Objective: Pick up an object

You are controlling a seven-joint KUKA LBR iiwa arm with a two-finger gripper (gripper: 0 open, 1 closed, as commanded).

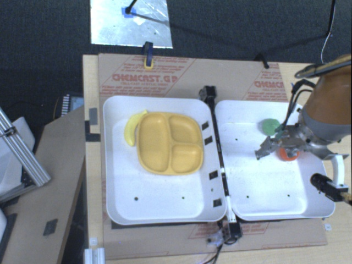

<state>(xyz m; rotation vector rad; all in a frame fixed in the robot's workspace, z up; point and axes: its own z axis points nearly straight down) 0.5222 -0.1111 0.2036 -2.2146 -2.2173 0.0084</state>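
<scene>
In the right bin a green object lies near the back, and a small orange-red object sits partly hidden under the arm's wrist. My gripper hangs low over the right bin, just left of the orange-red object and in front of the green one. One dark finger points left and down toward the bin floor. In the left bin a yellow divided plate lies flat, with a yellow banana tucked against its left edge.
A black divider strip runs between the two bins. The bins rest on a cardboard sheet. A black part of the arm sticks out over the right bin's front right corner. A metal frame stands at the far left.
</scene>
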